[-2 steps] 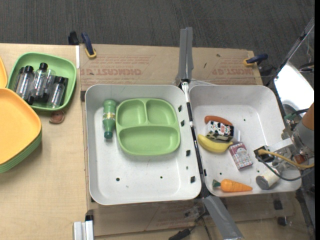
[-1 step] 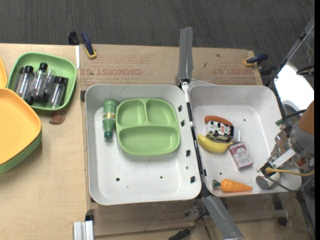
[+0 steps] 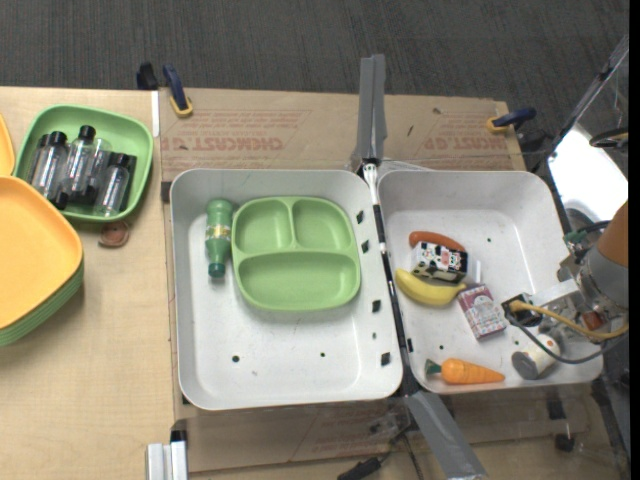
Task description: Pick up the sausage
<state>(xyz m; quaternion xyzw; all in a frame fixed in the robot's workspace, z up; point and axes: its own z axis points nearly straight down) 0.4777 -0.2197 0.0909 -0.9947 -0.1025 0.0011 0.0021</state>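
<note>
The sausage (image 3: 437,239), a short red-orange link, lies in the right bin (image 3: 500,203) near its left wall, against the far side of a small black-and-white box (image 3: 441,260). My gripper (image 3: 533,348) hangs low over the front right corner of that bin, trailing yellow and black cables. It is well to the right of the sausage and nearer the camera, with a pink packet between them. Nothing shows in its grasp.
A banana (image 3: 428,288), a pink packet (image 3: 482,311) and a carrot (image 3: 470,372) also lie in the right bin. The left bin (image 3: 280,368) holds a green divided plate (image 3: 296,253) and a green bottle (image 3: 217,236). Trays sit on the bench at far left.
</note>
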